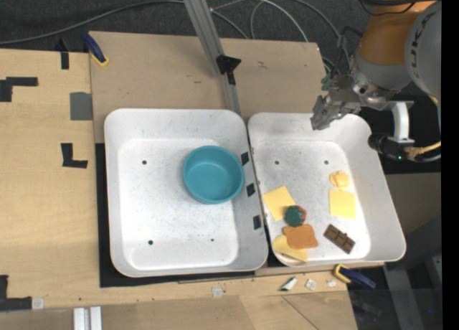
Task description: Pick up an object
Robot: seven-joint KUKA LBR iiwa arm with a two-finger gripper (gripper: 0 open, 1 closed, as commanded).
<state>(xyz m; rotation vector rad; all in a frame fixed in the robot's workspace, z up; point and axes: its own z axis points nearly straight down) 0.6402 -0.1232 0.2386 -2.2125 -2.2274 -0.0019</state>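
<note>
My gripper (323, 119) hangs over the far edge of the right bin (373, 178), well above the floor, with nothing visible between its fingers. Small items lie in the near half of that bin: a yellow square (278, 201), a green and red ball-like piece (295, 215), an orange toast-shaped piece (300, 237) on a pale yellow piece (287, 251), a brown chocolate bar (338, 237), a yellow block (343, 204) and a small yellow lump (339, 178). All of them sit nearer the front than the gripper.
A blue bowl (212, 173) stands in the left bin (129, 199), near its right side. A slanted grey pole (204, 27) rises behind the bins. Cables run along the back of the bench. The grey and orange arm (394, 34) fills the upper right.
</note>
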